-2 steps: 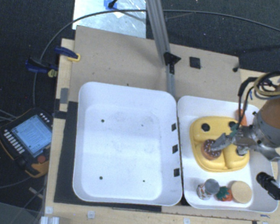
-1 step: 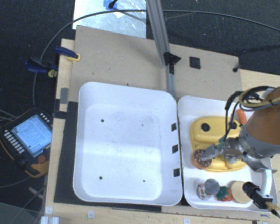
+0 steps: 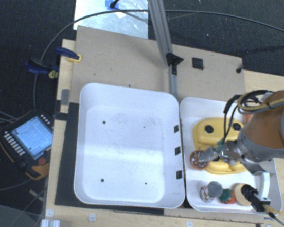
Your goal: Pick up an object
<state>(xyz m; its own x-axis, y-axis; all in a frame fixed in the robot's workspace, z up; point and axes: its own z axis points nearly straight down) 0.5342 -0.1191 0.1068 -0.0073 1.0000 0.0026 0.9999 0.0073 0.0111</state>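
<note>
The right bin (image 3: 189, 109) holds a large yellow plastic object (image 3: 208, 130) with a black spot on top. Next to its lower left edge lies a small round brown ring-shaped piece (image 3: 197, 158). Along the bin's near wall sit a grey and silver object (image 3: 210, 190), a red and green one (image 3: 228, 196) and a pale round one (image 3: 237, 191). My gripper (image 3: 212, 154) reaches in from the right, low over the near part of the yellow object, with its tip right beside the brown ring. The arm hides the yellow object's right side.
The left white bin (image 3: 90, 96) lies beside the right one, and black clips (image 3: 177, 150) mark their shared edge. A metal pole (image 3: 163, 30) rises behind the bins. A teach pendant (image 3: 27, 139) lies off the bench at the left.
</note>
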